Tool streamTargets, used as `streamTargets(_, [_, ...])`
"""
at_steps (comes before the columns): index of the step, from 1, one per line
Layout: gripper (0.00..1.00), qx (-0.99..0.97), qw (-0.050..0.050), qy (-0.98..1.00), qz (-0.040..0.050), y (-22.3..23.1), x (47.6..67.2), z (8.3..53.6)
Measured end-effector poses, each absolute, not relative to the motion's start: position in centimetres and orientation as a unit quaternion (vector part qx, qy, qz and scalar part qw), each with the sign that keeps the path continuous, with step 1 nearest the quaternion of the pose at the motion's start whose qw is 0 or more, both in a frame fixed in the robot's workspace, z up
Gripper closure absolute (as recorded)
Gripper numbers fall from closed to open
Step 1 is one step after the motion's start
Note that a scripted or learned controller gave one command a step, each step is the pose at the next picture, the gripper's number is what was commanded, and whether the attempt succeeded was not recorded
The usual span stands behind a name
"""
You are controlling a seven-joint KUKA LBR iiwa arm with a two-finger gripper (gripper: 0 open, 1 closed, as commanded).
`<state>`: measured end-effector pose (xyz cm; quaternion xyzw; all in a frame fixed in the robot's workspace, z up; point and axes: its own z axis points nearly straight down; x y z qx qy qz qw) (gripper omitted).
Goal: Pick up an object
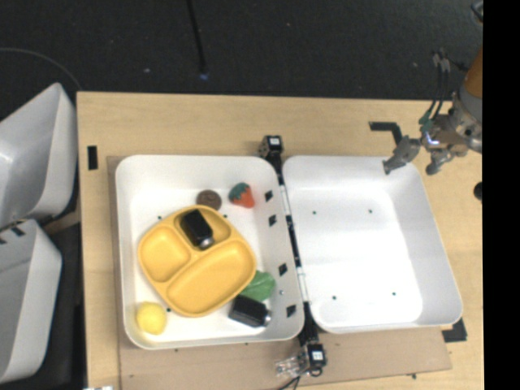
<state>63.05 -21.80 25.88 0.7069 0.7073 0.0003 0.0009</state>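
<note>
Left white bin [130,218]: yellow divided plastic plate [195,265] carrying a black block [196,227]; brown round piece [209,198] and red strawberry toy [240,193] at its 12 o'clock; yellow ball [150,318] at 7; green piece [262,283] and second black block [249,311] at 4. My pincer [414,154]: over the right white bin's [366,250] 1 o'clock corner, fingers spread, holding nothing
</note>
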Motion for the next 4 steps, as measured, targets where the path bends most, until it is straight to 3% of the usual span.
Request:
streamTargets(3, [0.00, 0.705, 0.000, 0.709, -0.0009, -21.6, 64.0, 9.9])
streamTargets(4, [1.00, 0.705, 0.004, 0.710, 0.0003, -21.7, 64.2, 11.4])
